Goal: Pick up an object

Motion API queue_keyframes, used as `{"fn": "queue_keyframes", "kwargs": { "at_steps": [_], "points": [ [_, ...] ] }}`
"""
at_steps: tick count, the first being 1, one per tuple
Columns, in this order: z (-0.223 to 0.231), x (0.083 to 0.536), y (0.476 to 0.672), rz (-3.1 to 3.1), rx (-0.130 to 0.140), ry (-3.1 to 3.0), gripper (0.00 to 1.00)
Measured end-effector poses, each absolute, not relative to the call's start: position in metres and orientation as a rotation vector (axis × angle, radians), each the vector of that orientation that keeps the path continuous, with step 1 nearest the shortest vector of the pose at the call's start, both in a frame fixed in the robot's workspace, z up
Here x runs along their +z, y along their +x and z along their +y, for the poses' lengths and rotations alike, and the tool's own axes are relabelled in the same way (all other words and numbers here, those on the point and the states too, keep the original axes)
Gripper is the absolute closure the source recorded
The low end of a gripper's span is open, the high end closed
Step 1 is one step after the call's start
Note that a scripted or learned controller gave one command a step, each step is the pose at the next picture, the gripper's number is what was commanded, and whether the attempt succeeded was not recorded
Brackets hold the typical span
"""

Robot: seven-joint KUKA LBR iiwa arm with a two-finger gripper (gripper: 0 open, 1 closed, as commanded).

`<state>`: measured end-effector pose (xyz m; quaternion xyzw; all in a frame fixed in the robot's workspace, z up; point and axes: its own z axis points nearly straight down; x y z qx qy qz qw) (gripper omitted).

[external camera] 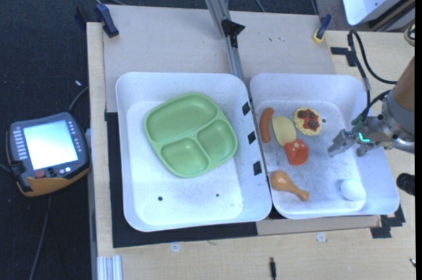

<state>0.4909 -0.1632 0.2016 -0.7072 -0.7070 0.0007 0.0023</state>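
While its fingers stand apart holding nothing, the tool (350, 143) hovers right of the red tomato (297, 152).

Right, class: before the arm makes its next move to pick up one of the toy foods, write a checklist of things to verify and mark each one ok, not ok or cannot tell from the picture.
1. Objects available in the right bin: hot dog, yellow piece, tomato, mini pizza, drumstick, white egg. Ok.
2. End effector positioned over the right bin, near its right wall. Ok.
3. End effector directly above a target: it sits between the tomato and the egg, over bare floor. Not ok.
4. Something already gripped: cannot tell.
5. An isolated target exists: the egg lies apart from the others. Ok.
6. Green divided plate in the left bin, out of the way. Ok.
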Motion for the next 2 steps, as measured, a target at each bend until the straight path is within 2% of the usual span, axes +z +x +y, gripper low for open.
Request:
{"fn": "queue_keyframes", "kwargs": {
  "at_steps": [1,2],
  "points": [
    [-0.163,0.202,0.491,-2.22,0.001,-2.219,0.0],
    [-0.162,0.143,0.498,-2.215,0.004,-2.216,0.0]
  ]
}}
